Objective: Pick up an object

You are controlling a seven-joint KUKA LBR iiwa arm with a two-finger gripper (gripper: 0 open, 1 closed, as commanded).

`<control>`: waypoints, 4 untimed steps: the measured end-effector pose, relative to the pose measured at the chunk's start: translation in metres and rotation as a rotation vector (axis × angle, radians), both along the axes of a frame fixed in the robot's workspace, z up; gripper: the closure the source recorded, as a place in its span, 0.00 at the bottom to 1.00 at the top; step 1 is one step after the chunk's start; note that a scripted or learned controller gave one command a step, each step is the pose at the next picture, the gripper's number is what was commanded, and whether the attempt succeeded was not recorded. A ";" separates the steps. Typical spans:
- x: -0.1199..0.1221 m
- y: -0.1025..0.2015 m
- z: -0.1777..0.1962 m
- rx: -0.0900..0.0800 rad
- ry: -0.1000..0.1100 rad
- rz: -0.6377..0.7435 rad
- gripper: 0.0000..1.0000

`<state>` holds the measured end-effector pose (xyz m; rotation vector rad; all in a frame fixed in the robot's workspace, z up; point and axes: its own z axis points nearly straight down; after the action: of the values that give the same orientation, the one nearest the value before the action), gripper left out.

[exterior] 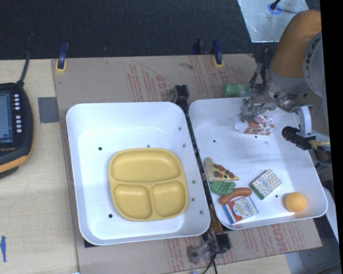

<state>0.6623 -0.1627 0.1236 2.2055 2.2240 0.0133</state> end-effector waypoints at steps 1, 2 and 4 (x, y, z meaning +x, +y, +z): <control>-0.019 -0.023 -0.012 0.017 -0.003 0.005 1.00; -0.076 -0.021 0.025 0.001 0.015 -0.006 1.00; -0.003 -0.048 -0.005 -0.001 0.004 -0.003 0.00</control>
<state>0.6594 -0.2110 0.1187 2.2097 2.2219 0.0078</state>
